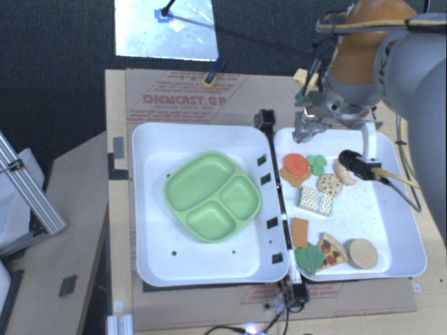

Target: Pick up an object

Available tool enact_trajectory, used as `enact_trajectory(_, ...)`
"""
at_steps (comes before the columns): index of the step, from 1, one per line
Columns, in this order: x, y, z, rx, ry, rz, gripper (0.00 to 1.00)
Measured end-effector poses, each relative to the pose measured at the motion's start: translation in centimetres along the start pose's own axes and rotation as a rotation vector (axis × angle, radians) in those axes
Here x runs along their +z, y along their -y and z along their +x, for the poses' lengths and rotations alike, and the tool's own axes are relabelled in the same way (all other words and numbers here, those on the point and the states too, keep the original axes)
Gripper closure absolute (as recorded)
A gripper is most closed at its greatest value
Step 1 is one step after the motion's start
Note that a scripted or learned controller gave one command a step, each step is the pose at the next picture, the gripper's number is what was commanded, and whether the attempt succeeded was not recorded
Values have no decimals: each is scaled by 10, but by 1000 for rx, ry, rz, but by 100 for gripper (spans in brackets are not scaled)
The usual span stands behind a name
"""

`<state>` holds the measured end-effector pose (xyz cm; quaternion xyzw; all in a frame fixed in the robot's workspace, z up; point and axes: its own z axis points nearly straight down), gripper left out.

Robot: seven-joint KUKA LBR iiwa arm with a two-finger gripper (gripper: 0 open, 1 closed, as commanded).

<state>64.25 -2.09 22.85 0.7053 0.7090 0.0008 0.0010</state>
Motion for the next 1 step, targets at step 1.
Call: enact_trajectory(1,13,-8,-7,3,1,1,100)
